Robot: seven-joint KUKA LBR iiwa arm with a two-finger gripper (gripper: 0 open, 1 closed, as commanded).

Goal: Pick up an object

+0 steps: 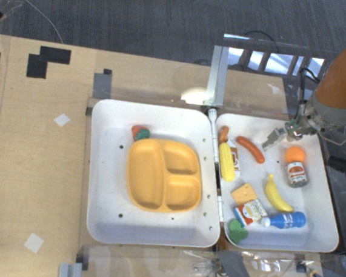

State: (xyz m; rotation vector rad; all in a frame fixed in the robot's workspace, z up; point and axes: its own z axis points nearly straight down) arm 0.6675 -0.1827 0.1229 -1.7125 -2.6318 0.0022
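My gripper (282,134) hangs over the back of the right bin (327,210), open, with nothing between its fingers. A red sausage (250,148) lies just to its lower left. A bottle with an orange cap (295,167) stands just below it. Farther forward lie a banana (275,194), a cheese wedge (244,193), a red and white carton (251,212), a blue bottle (287,220) and a green item (238,230). A corn cob (224,161) lies along the bin's left wall.
The left bin (102,207) holds a yellow divided plate (162,174) and a small red and green item (140,132) behind it. A metal post (218,78) rises behind the wall between the bins. The arm's orange band (344,72) is at the upper right.
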